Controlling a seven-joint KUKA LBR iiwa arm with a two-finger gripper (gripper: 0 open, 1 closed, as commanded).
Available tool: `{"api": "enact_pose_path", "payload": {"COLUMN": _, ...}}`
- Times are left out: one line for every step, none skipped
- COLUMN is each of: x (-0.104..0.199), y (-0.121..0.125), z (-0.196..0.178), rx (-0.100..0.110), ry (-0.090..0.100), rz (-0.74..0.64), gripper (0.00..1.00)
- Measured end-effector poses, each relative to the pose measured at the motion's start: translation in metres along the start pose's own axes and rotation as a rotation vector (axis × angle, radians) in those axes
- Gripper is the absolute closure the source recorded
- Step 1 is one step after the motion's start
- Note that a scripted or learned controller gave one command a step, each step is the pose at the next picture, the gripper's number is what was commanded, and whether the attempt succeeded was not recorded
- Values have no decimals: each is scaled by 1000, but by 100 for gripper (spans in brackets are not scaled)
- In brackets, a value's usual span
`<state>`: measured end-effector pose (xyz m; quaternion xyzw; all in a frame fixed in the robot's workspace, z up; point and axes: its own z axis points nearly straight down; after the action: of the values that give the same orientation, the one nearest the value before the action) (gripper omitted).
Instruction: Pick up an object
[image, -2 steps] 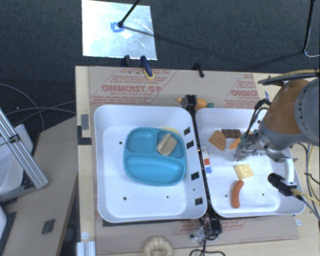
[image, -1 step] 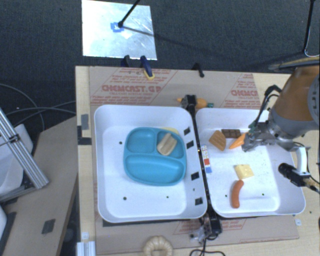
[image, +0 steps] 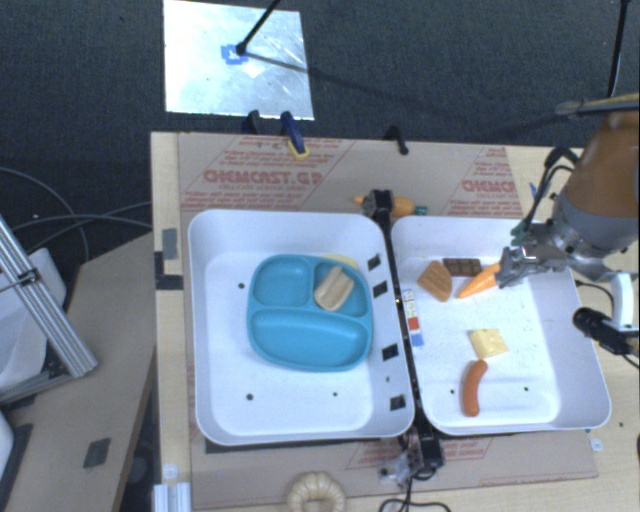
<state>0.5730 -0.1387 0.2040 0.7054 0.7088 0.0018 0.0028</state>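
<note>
The left bin (image: 215, 330) carries a blue divided plate (image: 305, 335) lying flat in its middle. A tan bread piece (image: 334, 289) rests in the plate's upper right compartment, with a pale yellow item (image: 343, 262) tucked at the rim just behind it. These look like sorted goods, set apart from the loose pieces to the right.

Across the black divider (image: 398, 300), the right bin (image: 580, 400) holds the loose food toys, well spread so each can be approached singly. A tan wedge (image: 435, 280) lies near the top, touching or just beside a brown chocolate bar (image: 461, 267). Below them sit a yellow cheese (image: 488, 343) and, nearer the front, a sausage (image: 472, 387), each apart from the rest.

The carrot (image: 478, 283) lies at a slant beside the chocolate, its upper end right at the end effector (image: 512, 270), which is low in the bin. That makes the carrot the likely target. Whether the end effector is spread or pinching the carrot's tip, I cannot tell; the contact point is too small and dark. The carrot appears to rest on the bin floor, so I judge the lift not yet done.
</note>
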Motion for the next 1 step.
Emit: {"api": "enact_pose_path", "payload": {"x": 0, "y": 1, "z": -22, "rx": 2, "ry": 1, "rz": 0, "gripper": 100}}
